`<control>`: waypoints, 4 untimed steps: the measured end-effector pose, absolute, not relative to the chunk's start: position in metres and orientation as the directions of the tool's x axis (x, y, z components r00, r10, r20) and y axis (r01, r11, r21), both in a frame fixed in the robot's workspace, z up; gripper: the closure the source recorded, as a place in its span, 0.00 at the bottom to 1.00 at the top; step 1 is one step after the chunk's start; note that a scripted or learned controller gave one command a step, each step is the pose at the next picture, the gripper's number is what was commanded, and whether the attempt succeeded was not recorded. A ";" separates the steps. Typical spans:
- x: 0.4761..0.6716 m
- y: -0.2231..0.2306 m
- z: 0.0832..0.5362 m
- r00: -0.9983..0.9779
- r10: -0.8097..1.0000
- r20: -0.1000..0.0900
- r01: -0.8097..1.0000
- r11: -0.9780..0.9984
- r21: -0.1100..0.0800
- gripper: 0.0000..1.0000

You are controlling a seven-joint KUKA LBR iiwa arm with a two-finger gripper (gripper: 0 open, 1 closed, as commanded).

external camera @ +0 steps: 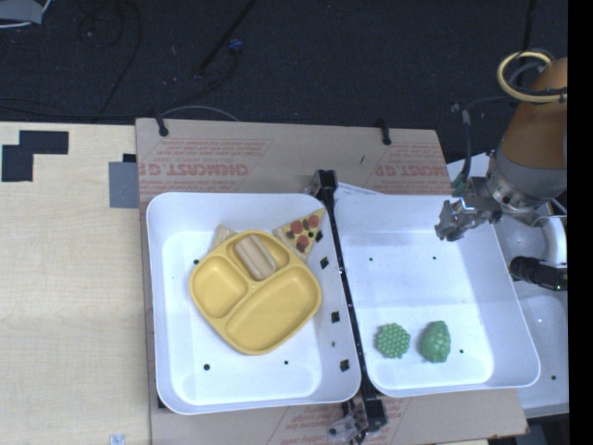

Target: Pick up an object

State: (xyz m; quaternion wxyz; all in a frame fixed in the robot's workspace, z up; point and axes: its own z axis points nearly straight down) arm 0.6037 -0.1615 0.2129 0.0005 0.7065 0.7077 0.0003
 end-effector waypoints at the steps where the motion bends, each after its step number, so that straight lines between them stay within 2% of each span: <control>1: 0.604 -0.162 0.264 -0.002 1.000 0.000 1.000 0.002 0.000 1.00; 3: 0.612 -0.056 0.260 -0.004 1.000 0.001 1.000 0.004 -0.004 1.00; 4: 0.603 -0.006 0.255 -0.004 1.000 0.001 1.000 0.004 -0.005 1.00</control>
